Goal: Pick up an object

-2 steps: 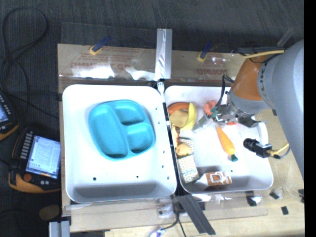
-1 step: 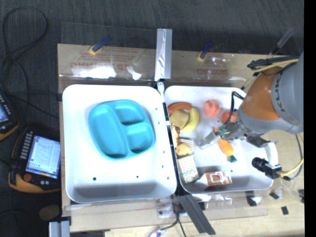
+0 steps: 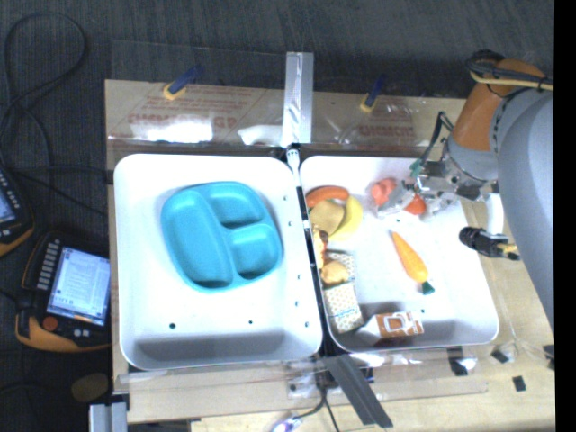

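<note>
My gripper [image 3: 421,190] is low over the back right part of the right bin [image 3: 468,322], at the end of the grey arm with its orange band [image 3: 477,120]. A small red object [image 3: 415,208] lies right under the gripper, partly hidden by it. A pink-red piece [image 3: 384,190] lies just to its left. An orange carrot [image 3: 409,259] with a green tip rests in the middle of the bin. Along the bin's left wall sit an orange-red piece [image 3: 326,193], a yellow fruit [image 3: 337,216] and a tan piece [image 3: 334,270].
A patterned packet [image 3: 343,308] and a small brown box [image 3: 398,325] lie near the right bin's front. The left bin [image 3: 144,331] holds a blue divided tray [image 3: 223,233]. A handheld controller [image 3: 63,286] lies off the bench at left.
</note>
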{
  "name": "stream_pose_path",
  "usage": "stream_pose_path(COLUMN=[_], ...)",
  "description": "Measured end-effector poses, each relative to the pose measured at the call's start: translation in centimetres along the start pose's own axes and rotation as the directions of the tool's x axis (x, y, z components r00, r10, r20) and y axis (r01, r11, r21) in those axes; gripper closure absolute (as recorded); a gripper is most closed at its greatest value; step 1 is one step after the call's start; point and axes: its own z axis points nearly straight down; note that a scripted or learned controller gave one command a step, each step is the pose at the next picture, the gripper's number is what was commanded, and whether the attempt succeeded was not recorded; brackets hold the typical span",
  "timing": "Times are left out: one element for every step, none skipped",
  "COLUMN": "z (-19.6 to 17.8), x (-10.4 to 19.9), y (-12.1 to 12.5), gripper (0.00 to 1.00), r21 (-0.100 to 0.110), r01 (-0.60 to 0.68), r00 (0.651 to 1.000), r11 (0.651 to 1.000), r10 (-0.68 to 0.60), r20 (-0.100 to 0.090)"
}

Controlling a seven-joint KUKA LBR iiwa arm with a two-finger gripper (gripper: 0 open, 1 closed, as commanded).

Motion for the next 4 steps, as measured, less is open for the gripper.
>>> stream_pose_path(z=[0.2, 0.6, -0.3, -6.8], x=[0.4, 2.8, 2.8, 6.1], y=[-6.4, -10.5, -10.5, -4.6], gripper=[0.00, 0.00, 1.00, 1.00], r21=[-0.048, -0.056, -0.054, -0.040], r01=[-0.024, -0.355, -0.354, -0.775], r00=[1.000, 0.935, 0.935, 0.631], r11=[0.999, 0.933, 0.934, 0.630], r10=[0.025, 0.356, 0.355, 0.776], r20=[0.017, 0.005, 0.007, -0.010])
